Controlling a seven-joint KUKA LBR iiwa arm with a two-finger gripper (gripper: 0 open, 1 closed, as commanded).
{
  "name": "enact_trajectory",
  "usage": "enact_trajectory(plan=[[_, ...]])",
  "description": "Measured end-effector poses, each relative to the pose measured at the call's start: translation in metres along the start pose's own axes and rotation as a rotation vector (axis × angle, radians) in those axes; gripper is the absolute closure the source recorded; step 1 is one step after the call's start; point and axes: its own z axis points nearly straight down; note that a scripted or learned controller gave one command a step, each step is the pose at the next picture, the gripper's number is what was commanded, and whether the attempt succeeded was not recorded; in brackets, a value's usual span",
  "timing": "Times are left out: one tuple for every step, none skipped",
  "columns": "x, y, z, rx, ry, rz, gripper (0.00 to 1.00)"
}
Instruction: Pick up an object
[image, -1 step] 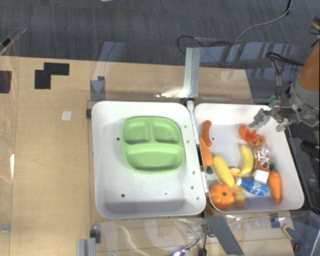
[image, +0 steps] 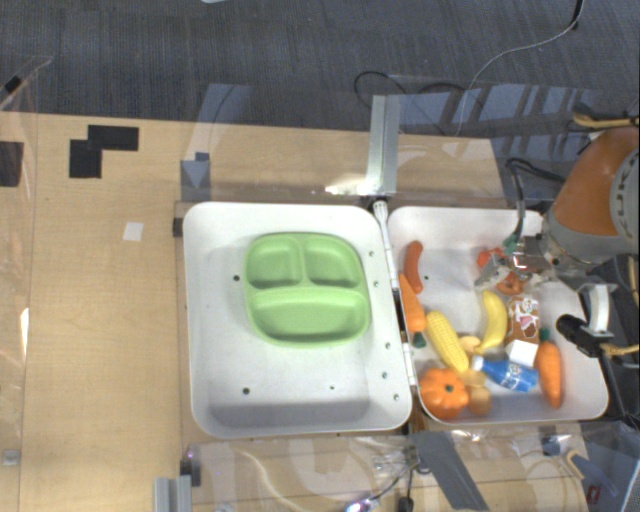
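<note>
**Gripper parked over the toy pile, banana looks like the closest grab**

Going left to right: the left bin (image: 215, 395) just has a green divided plate (image: 304, 288) sitting in the middle of it, three compartments, nothing in them. Not much to pick there.

The right bin (image: 452, 222) is where all the toy food lives. Along its left wall there's a red chili (image: 412, 266) standing roughly up-down in the view, with a carrot (image: 413, 310) just below it. Then a corn cob (image: 447, 340) lying on a diagonal, and a small pumpkin (image: 444, 391) near the front edge. Further right, a banana (image: 492, 318) with its long axis running pretty much near-to-far, a blue-and-white packet (image: 509, 376), and a second carrot (image: 550, 372) at the far right.

The gripper (image: 507, 262) hangs over the back right part of that bin, arm coming in from the right. The view is too cluttered to say how its tips are set.

My read: the banana lies just in front of the gripper, closest of the lot, so a short move toward the front edge would line it up, closing across its narrow width.
</note>
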Motion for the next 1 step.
enact_trajectory(plan=[[0.0002, 0.0015, -0.0109, -0.004, -0.001, -0.001, 1.00]])
